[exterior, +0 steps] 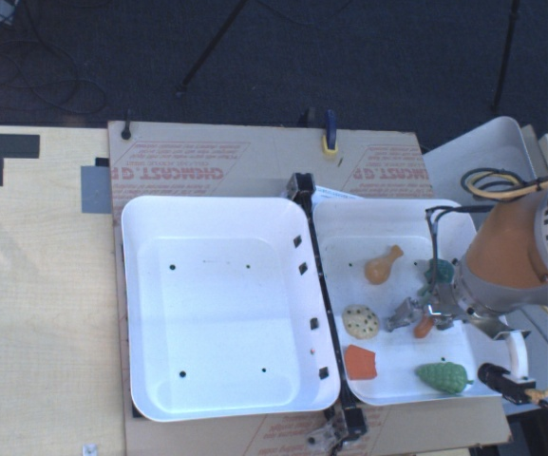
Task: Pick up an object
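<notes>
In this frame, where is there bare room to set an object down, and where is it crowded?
The left bin has a bare floor from wall to wall. In the right bin, the strip along the far wall above the drumstick is free. The rest is crowded: cookie, orange block, green toy, and the gripper.

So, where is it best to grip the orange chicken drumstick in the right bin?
Probably the drumstick at its thin upper-right end, coming from straight above. It lies flat and apart from the other items; the rounded lower-left end looks wider, so harder to span.
</notes>
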`<state>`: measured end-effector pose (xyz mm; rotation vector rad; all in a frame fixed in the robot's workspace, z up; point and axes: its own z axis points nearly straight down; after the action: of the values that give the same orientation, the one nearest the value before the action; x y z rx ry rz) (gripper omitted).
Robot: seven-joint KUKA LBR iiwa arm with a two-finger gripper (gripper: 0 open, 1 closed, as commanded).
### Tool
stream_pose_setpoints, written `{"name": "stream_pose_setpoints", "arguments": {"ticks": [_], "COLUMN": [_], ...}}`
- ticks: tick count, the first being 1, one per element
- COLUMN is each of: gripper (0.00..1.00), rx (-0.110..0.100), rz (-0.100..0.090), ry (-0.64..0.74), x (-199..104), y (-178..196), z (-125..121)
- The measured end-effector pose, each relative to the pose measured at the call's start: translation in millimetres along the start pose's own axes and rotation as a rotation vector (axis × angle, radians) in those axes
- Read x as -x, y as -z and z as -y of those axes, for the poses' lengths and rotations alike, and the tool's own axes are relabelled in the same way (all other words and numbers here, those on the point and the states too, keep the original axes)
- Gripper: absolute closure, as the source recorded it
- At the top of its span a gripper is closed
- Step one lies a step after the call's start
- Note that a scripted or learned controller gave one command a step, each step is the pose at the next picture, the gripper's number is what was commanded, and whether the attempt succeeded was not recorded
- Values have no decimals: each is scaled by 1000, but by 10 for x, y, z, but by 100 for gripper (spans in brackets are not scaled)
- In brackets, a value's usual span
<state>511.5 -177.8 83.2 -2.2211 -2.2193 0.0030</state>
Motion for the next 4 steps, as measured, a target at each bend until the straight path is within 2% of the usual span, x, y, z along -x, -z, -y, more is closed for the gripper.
{"name": "stream_pose_setpoints", "arguments": {"ticks": [1,4], "gripper": [100,100], "rx": [1,-2], "rz": [-1,-1], "ry": [-8,-29], "x": [16,57], "y": [151,431], "z": [10,31]}}
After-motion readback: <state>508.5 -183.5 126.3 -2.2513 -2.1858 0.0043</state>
